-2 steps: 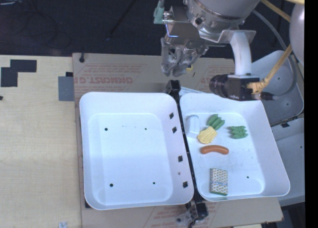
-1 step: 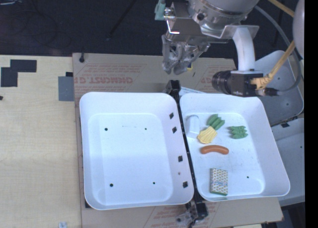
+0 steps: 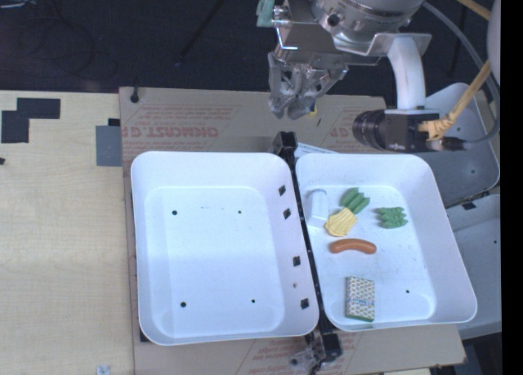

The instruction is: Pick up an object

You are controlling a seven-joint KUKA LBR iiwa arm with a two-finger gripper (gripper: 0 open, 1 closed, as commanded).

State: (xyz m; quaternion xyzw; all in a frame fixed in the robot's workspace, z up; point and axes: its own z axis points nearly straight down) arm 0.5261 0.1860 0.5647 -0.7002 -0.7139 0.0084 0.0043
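2 shallow white bins sit side by side on a brown cardboard sheet [image 3: 204, 124], joined along a black hinge strip [image 3: 296, 234]. That strip serves as the landmark for everything below.

Just to the camera's left of the strip lies the left bin [image 3: 151, 243]. Just to the camera's right of the strip lies the right bin [image 3: 445, 283], and it holds the objects that could be picked up. Closest to the strip is a small white piece [image 3: 316, 204], pale against the bin floor and hard to make out. A yellow corn-like piece [image 3: 341, 222] lies a little farther from the strip, touching a green leafy piece [image 3: 355, 199] at its upper end. Farther still from the strip sits a second green piece [image 3: 391, 216], apart from the others. A reddish-orange sausage [image 3: 353, 246] lies just below the corn piece. Nearer the camera, a small patterned box [image 3: 359, 297] rests on the bin floor.

The gripper [image 3: 296, 100] hangs above the cardboard beyond the far end of the strip, well apart from all the objects. Whether it is released or clenched I cannot tell; nothing visible is carried in it.
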